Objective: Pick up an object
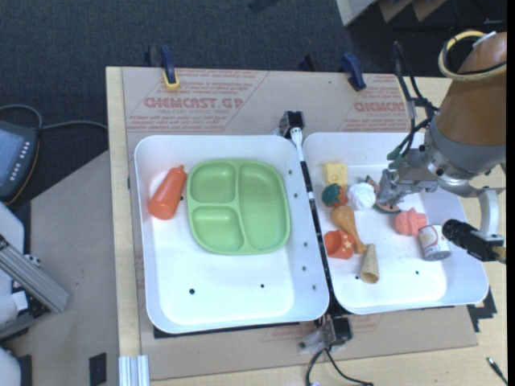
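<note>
From above, the gripper (389, 197) is hanging low in the right bin (402, 292), just beside a white ball (362, 195) and a pink toy (410, 220). Whether it is holding anything, I cannot tell. To do this well, it should be centring on one item, clear of the can (434, 243), before closing.

Arm posture: single arm entering from the right, wrist lowered.

The arm (475, 95) enters at the upper right of the camera view; its orange band is broad and sits above a grey wrist section; the wrist points down and to the left; dark cables run along its left side; the gripper (389, 195) hangs at the low end of the wrist, metallic and dark; finger state cannot be read at this angle.
</note>
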You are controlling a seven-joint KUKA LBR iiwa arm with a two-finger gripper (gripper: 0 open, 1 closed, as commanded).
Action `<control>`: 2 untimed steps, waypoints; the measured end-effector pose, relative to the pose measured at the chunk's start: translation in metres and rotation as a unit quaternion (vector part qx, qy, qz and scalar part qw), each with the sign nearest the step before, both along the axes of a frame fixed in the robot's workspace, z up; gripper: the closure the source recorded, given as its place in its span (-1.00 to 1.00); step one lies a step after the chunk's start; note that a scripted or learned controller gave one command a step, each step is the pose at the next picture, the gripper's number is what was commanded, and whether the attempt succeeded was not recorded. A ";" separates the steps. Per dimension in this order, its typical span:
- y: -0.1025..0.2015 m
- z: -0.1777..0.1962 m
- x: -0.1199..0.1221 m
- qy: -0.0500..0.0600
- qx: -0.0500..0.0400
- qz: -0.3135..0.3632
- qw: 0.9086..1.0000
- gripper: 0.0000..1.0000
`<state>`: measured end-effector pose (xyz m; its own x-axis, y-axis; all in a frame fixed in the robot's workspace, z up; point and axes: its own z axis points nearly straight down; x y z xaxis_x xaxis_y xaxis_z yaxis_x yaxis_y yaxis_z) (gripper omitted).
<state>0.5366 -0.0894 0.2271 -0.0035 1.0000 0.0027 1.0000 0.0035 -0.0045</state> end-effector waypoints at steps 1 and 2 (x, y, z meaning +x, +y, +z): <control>0.025 -0.012 -0.043 0.001 0.000 -0.001 1.000 1.00; 0.024 -0.003 -0.051 -0.001 -0.001 -0.002 1.000 1.00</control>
<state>0.4852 -0.0658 0.2245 0.0009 1.0000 0.0016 1.0000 -0.0009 -0.0024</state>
